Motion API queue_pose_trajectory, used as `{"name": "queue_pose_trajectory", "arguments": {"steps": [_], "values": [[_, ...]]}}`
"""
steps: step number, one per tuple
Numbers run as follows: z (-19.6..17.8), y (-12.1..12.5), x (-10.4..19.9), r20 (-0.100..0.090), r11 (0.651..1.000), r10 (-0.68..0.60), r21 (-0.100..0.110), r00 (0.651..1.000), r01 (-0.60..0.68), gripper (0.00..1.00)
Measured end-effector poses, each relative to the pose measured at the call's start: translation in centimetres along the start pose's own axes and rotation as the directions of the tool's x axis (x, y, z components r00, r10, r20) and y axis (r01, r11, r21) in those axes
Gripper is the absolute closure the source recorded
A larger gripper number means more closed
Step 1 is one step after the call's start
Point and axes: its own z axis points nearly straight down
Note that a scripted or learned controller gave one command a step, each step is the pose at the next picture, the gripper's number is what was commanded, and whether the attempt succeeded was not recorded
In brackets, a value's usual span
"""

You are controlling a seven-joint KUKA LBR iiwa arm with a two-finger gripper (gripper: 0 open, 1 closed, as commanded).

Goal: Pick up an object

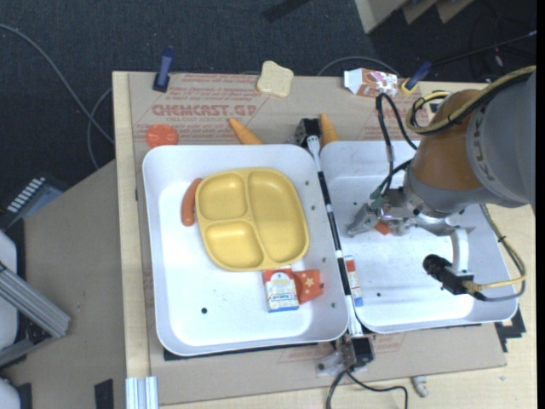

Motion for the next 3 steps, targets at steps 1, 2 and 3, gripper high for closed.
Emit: {"name": "queue_pose_trajectory", "arguments": {"steps": [1,2,3], "values": [[-0.1,3.9,-2.2,0.003,1.000,0.001,-0.004,1.000,-0.001,0.00],[-1.1,4.0,-2.1,0.003,1.000,0.000,-0.006,1.000,0.000,1.00],[-1.0,4.0,-2.1,0.003,1.000,0.000,-0.006,1.000,0.000,0.00]]}}
